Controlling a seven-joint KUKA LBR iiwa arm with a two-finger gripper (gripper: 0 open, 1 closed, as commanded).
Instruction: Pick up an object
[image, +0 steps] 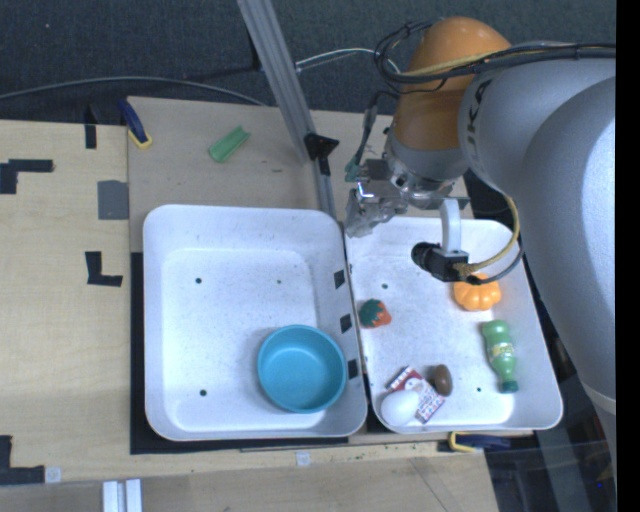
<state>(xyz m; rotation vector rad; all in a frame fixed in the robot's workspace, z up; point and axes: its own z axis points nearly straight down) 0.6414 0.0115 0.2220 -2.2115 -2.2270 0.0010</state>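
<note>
Egg (399, 407) and carton (417, 391) at right bin (530, 410) front edge; pumpkin (476, 293), bottle (500, 352) further back. Gripper (362, 222) over that bin's back-left corner, fingers' state can't tell. Bowl (301, 367) left of bin.

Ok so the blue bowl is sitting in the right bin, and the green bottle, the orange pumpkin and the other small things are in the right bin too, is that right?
Not quite. In the camera view the blue bowl sits in the left bin, near its front right corner. The rest stands: the green bottle, the orange pumpkin and the other small things are in the right bin.
</note>
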